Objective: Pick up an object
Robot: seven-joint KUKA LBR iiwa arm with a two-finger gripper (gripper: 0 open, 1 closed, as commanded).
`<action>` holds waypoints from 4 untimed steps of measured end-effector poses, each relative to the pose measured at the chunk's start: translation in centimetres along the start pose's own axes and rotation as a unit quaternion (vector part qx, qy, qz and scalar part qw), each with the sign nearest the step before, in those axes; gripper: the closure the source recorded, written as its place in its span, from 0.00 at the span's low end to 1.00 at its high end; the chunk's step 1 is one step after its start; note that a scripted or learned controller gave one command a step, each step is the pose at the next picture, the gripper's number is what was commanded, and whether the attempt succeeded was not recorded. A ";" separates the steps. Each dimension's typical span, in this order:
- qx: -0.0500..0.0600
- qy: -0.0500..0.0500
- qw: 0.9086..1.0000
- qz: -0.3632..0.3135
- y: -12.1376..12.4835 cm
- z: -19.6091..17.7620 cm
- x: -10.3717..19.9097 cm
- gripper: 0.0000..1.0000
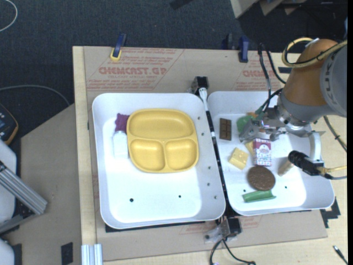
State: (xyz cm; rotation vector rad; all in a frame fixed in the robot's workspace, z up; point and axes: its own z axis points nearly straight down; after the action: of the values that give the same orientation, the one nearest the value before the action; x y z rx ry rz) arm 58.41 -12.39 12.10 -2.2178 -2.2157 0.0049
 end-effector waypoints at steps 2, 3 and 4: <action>-0.004 -0.001 1.000 0.000 0.1 2.6 0.0 1.00; -0.006 -0.002 1.000 -0.001 -0.4 -1.9 0.2 1.00; -0.007 -0.002 1.000 -0.001 -1.1 -6.7 0.3 1.00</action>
State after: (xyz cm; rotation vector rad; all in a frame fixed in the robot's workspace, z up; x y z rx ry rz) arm 57.35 -12.09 18.83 -2.2249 -2.2265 -0.0055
